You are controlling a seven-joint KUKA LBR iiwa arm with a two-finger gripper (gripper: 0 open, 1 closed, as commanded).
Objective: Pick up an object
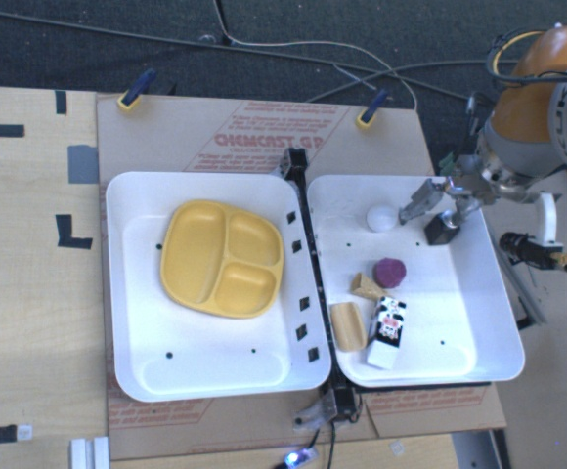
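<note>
Gripper (420, 207): you find it low over the far part of the right bin (479, 352), the grey arm coming in from the right. From this slant you cannot tell whether its grip is clenched or released.
Ball (381, 219): white and small, it lies on the bin floor just left of the gripper. It is the closest thing to the gripper, but you cannot tell if the two touch.
Purple lump (390, 273): it sits mid-bin, nearer than the ball, and stands apart from the gripper to its near left.
Tan scrap (366, 286): it lies against the lump's near-left side.
Tan block (347, 325): it lies close to the right bin's left wall, on the near side of the scrap.
Carton (388, 332): white with black cow patches, it lies on its side just right of the block. It is the nearest of the cluster and farthest from the gripper.
Left bin (132, 291): it carries a yellow plate (221, 259) with three compartments, well apart from the gripper, across the divide.
</note>
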